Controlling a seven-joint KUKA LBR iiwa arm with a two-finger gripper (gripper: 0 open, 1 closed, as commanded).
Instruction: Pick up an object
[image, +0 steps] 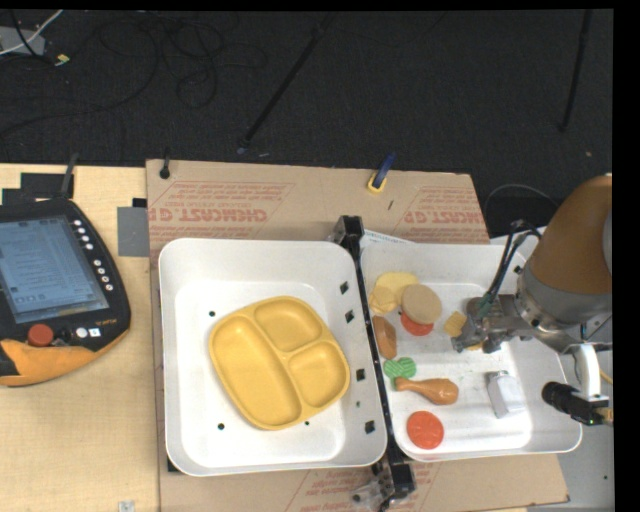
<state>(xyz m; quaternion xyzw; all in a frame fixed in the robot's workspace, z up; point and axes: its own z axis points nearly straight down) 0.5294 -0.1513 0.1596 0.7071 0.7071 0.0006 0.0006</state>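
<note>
Dark floor with loose cables filled the top of the frame, and below it a pale wooden bench carried a sheet of brown cardboard (300, 200) under two shallow white bins. At the far left sat a black control pendant with a lit screen and orange base (50, 295). Within the left white bin (190, 290), a yellow plastic plate with three compartments (278, 360) lay near the middle. Toward the right, the right white bin (545, 430) held the small toy foods: a pale yellow lump (390, 290) at its upper left, a tan disc on a red base (419, 307) touching it, a brown sausage-shaped piece (383, 335), a green piece (398, 369), a brown drumstick (432, 389), a flat orange-red disc (425, 430) and a grey block (502, 393). From the right edge the grey and orange arm (575, 250) reached in, its dark gripper (478, 335) low over the bin's middle, just beside a small yellow chunk (456, 323). Whether the tool was spread or pinching something could not be told.
</note>
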